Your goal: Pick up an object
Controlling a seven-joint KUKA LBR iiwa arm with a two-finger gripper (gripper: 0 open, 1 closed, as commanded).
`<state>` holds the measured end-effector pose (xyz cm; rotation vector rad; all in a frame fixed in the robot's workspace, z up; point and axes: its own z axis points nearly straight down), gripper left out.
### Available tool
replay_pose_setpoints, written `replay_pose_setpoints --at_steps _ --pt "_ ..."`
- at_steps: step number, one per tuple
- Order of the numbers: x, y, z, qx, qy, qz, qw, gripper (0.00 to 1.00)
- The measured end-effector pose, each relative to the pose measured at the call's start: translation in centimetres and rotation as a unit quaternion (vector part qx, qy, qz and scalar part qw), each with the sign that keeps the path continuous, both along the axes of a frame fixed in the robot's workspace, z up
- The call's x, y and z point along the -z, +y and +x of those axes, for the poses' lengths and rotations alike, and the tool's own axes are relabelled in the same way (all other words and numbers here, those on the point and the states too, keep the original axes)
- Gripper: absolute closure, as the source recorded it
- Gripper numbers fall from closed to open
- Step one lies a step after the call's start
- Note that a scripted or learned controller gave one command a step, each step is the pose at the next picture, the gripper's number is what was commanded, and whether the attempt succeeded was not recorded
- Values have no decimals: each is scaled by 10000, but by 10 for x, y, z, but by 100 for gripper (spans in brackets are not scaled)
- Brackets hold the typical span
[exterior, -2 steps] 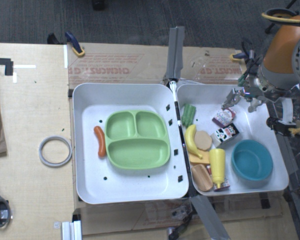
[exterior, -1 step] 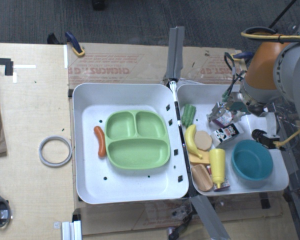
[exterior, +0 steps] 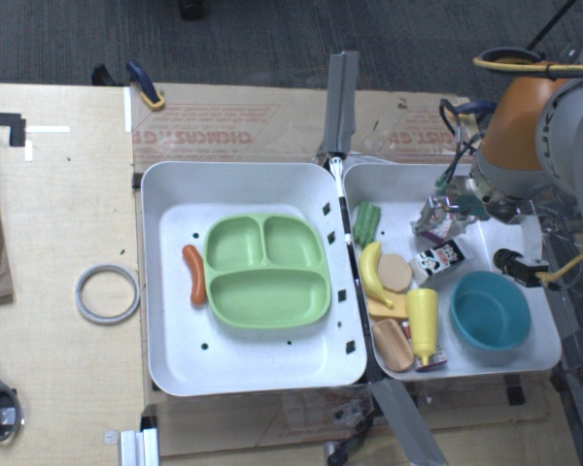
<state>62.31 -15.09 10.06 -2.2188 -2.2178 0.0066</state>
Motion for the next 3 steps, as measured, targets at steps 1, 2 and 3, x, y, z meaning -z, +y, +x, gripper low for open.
replay_pose_setpoints --at_steps 1,2,3 --pt "-108 60 36 591 -31 -11 9982 100" --pt "-47 -47 35 752 -23 -13 9972 100" --pt "0 -35 39 -289 -86 -28 9995 100"
